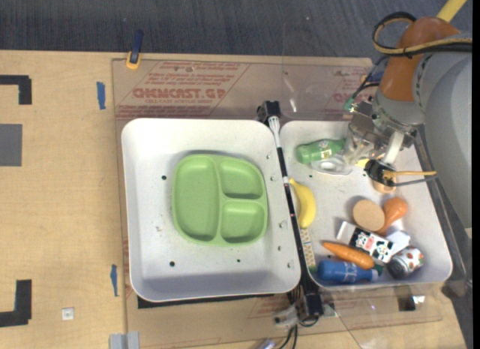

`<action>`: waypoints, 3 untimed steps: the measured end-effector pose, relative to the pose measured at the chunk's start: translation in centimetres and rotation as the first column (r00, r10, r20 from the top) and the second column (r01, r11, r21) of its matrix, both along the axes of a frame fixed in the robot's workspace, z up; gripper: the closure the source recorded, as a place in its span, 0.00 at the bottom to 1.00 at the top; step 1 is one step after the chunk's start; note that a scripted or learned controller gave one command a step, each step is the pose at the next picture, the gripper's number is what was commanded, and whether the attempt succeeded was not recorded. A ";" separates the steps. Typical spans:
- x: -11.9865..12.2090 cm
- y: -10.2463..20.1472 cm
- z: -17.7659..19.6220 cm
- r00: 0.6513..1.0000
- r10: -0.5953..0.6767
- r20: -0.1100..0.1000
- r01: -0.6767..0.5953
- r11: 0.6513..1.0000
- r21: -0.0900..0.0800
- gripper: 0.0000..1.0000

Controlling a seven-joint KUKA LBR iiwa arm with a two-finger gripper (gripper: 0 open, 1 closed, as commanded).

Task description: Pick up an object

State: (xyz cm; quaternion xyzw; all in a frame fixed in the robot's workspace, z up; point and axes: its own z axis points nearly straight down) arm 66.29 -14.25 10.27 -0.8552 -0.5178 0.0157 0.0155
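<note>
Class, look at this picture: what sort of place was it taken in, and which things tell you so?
Probably a robotics lab bench: a robot arm reaches over two white bins, one holding a green divided plate, the other toy food like a banana.

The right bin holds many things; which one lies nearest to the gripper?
The green bottle, lying at the far end of the right bin, just left of the gripper. The banana and carrot lie farther away.

One fixed overhead camera (slanted) covering both bins.
</note>
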 end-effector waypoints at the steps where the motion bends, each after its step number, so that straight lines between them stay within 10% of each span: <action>1: -4.8 9.7 8.6 0.989 0.142 0.045 -0.142 0.990 -0.006 1.00; 2: -5.0 9.4 8.2 0.990 0.138 0.037 -0.137 0.990 -0.007 0.00; 3: -4.5 5.4 -0.6 0.985 0.165 0.048 -0.165 0.986 -0.012 0.00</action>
